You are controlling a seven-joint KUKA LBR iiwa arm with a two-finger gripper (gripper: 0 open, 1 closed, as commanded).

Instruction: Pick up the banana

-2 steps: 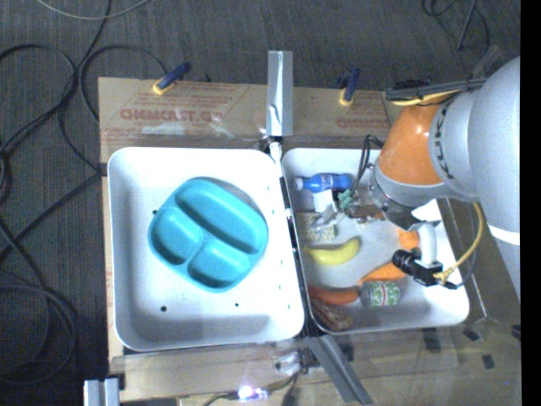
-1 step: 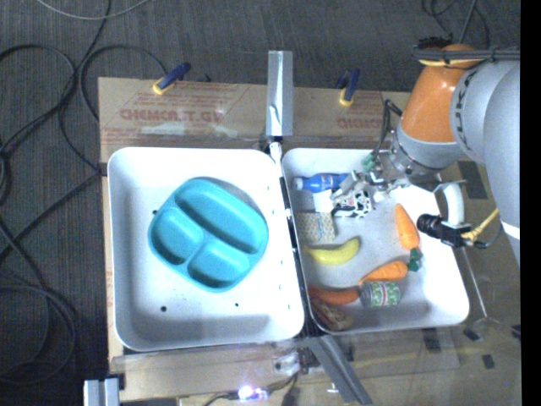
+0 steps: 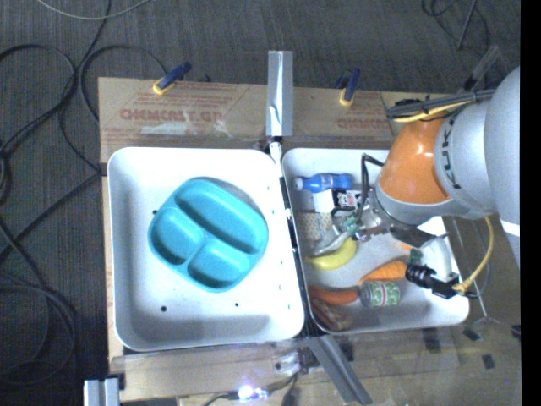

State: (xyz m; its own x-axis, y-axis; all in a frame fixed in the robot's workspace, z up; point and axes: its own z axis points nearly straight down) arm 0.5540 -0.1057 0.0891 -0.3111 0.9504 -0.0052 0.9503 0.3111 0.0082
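The yellow banana (image 3: 332, 258) lies in the right bin (image 3: 439, 311), near its middle left, curved like a bowl. My gripper (image 3: 349, 228) hangs low just above the banana's upper right end, close to it or touching it. The grey arm with its orange band (image 3: 412, 172) comes in from the right and covers the bin's upper right part. Part of the banana's top edge is hidden under the gripper.
The right bin also holds a white and blue bottle (image 3: 325, 182) at the back, an orange carrot (image 3: 385, 271), a green can (image 3: 380, 294) and an orange item (image 3: 334, 295) at the front. A blue divided plate (image 3: 210, 233) lies in the left bin (image 3: 127, 311).
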